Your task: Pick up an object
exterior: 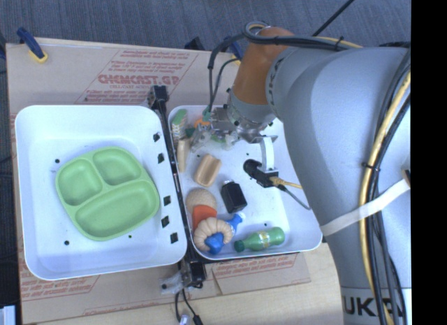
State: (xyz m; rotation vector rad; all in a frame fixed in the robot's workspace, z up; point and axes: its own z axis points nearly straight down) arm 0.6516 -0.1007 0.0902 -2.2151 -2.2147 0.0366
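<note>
From above, the grey arm with its orange wrist band reaches down into the right shallow white bin, and the gripper sits low at that bin's far end. Whether it is released or clenched, I cannot tell. Just beside it, toward the near side, lies a tan cylindrical block. Further out: a black rectangular box, then a green plastic bottle. Well off to the left, in the other white bin, rests a green divided plate.
</note>
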